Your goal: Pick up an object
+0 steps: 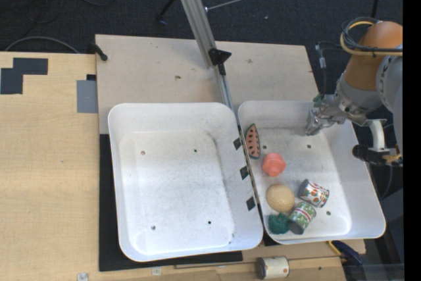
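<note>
Two white bins (125, 141); right one (342, 161) holds six objects, gripper (316, 123) above

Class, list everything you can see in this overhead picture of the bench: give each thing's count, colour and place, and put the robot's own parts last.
Bins: 2, white, side by side on the bench; left bin, right bin.
Watermelon slice: 1, red and green, right bin's left wall.
Ball: 1, pink-red, right bin.
Round object: 1, tan, below the ball.
Cans: 2, printed, right of it;.
Green object: 1, right bin's front.
Roll: 1, grey, bench edge.
Arm: 1, grey and orange, right.
End effector: 1, over right bin's rear.
</note>
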Controlling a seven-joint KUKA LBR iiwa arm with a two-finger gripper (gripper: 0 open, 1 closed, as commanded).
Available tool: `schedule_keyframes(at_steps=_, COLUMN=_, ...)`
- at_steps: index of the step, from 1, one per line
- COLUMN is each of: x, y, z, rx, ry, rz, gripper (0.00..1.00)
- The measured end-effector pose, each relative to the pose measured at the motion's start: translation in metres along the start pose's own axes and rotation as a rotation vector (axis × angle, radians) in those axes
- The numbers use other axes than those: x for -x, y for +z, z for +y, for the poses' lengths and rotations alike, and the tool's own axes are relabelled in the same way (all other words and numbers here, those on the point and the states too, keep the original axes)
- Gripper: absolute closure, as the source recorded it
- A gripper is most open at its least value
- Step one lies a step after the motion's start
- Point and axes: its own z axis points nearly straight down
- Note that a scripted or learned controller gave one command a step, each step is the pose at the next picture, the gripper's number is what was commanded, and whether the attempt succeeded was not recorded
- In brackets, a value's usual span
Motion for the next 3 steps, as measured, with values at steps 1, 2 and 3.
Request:
schedule_keyframes(at_steps=1, x=0.000, y=-0.052, z=-0.009, rx=0.006, ry=0.012, rz=0.000, gripper=1.00)
schedule_keyframes(at_steps=2, x=-0.001, y=-0.096, z=-0.011, rx=0.004, ry=0.010, rz=0.000, gripper=1.00)
schedule_keyframes(at_steps=3, x=0.000, y=-0.150, z=-0.010, rx=0.006, ry=0.006, rz=-0.001, gripper=1.00)
